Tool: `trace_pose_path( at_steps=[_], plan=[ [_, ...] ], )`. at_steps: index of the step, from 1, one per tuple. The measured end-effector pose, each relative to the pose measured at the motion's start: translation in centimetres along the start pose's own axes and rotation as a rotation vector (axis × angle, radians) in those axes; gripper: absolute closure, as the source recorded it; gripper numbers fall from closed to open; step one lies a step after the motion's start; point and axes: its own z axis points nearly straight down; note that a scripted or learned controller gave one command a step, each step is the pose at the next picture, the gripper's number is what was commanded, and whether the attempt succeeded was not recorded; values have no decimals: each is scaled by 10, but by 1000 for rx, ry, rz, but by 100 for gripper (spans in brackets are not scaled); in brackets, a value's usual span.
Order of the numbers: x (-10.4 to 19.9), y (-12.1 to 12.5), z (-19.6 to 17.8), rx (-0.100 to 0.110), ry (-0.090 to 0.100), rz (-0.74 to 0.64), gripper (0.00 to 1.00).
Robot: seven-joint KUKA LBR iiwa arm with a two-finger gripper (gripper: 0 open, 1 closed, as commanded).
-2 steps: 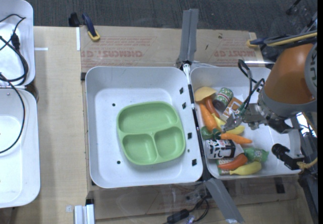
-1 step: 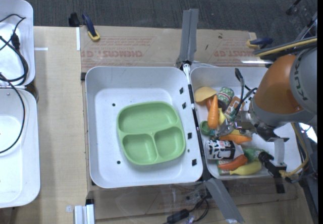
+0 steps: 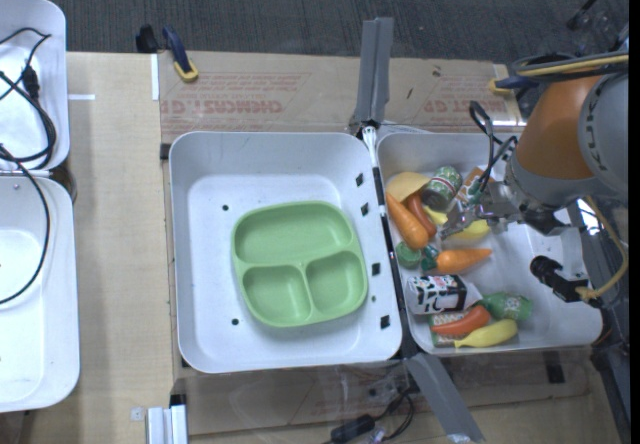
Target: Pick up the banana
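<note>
**Ana:** Gripper first: it sits low in the right bin, over the heap of toy food near the bin's left wall. Whether it's spread or closed I cannot tell, since the metal tip blurs into the clutter, and I see nothing clearly held.

**Ben:** And the banana?

**Ana:** I'd call the banana the yellow curved piece along the right bin's near edge, just beside a red-orange piece and below the green-topped item. Another yellow bit lies right by the tip, half hidden, so it could be a second banana; I can't settle that.

**Ben:** Assume the near-edge one. How does it lie from the tip?

**Ana:** Toward the near edge and slightly toward the right wall, with a carrot and a black-and-white carton between. Its long axis runs roughly parallel to the near edge, the right end tipped up a little.

**Ben:** So the closing direction should cross that axis.

**Ana:** That's my judgement. The green tray in the left bin plays no part.
</note>
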Motion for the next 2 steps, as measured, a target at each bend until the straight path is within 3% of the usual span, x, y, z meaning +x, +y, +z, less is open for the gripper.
trace_pose_path(
  at_steps=[1,2],
  plan=[
    [-1,0,-9,0,0,3,100],
    [-1,0,-9,0,0,2,0]
  ],
)
